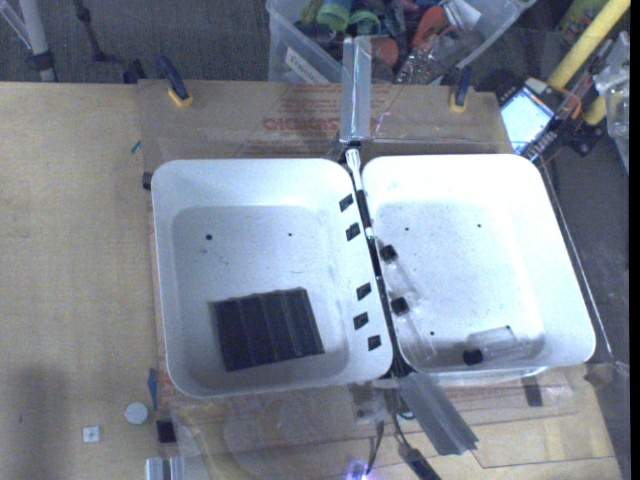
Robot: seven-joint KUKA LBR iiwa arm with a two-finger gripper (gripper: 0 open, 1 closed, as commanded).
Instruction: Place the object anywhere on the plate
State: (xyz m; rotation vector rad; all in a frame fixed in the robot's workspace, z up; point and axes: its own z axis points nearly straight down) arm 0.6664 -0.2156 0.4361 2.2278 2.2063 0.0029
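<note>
A black, ridged, rectangular plate lies flat in the left bin, near its front wall. In the right bin a small clear object with a black end lies on its side near the front right corner. The two are apart, with the wall between the bins separating them.
Black tabs line the ridge where the bins meet. A metal bar runs back from that ridge. A clear tub of colourful toys stands behind the bins. Small bits lie on the bench at front left.
</note>
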